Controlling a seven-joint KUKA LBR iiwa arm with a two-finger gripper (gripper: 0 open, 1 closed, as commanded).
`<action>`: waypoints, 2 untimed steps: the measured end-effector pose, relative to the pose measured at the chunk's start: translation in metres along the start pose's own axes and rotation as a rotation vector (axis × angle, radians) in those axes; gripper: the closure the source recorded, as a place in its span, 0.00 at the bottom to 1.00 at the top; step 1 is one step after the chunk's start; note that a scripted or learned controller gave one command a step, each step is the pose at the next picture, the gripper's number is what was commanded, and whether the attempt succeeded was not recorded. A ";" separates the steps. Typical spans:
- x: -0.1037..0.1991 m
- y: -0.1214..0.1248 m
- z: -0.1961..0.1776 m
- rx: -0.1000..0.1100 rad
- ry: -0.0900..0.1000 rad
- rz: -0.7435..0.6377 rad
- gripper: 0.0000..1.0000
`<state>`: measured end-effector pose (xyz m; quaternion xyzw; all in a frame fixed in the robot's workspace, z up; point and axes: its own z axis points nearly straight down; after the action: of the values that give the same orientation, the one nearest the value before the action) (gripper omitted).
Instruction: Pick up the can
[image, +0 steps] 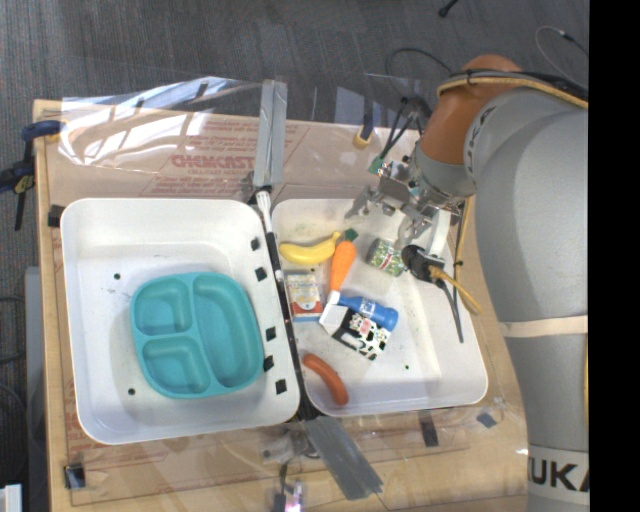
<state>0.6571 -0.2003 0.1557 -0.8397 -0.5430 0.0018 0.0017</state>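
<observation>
The can (385, 256), small with a green and white label, lies on its side in the right bin (450, 370), near the back right corner. My gripper (392, 218) hangs just above and behind the can, at the bin's back wall. Its fingers stand open and hold nothing. The can rests on the bin floor, just clear of the fingertips.
The right bin also holds a banana (308, 249), a carrot (341, 266), a small packet (304, 292), a blue and cow-patterned carton (358, 323) and a sausage (326, 378). A teal divided plate (196, 334) lies in the left bin (90, 300). The arm's grey body (530, 230) covers the right side.
</observation>
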 end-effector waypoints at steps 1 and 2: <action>-0.003 -0.010 0.016 -0.001 0.002 -0.043 0.00; -0.009 -0.013 -0.073 -0.003 0.002 -0.022 0.00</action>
<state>0.6416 -0.2028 0.2284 -0.8338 -0.5521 0.0002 0.0007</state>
